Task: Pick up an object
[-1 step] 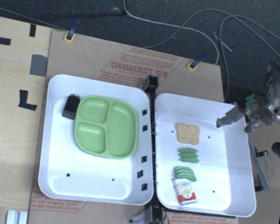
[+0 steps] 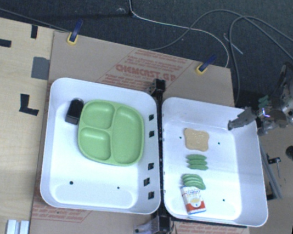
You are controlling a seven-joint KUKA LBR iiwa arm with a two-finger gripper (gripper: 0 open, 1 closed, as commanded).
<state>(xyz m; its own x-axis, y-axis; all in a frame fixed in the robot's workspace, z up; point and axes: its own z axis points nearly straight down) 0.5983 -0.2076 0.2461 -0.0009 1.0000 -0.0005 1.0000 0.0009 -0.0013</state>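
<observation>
The right bin [image 2: 237,173] holds a tan slice of toast [image 2: 195,139], a small green pea pod [image 2: 197,161], a larger green pea pod [image 2: 193,180] and a small white and red carton [image 2: 194,200] in a column down its middle. My gripper [image 2: 248,118] hangs over the bin's upper right corner, well to the right of the toast, with nothing seen between its fingers.
The left bin [image 2: 54,170] holds a green divided plate [image 2: 112,133] with a small black block [image 2: 74,111] beside its left edge. A black clip row [image 2: 155,143] joins the two bins. Cables lie on the dark cloth behind the cardboard.
</observation>
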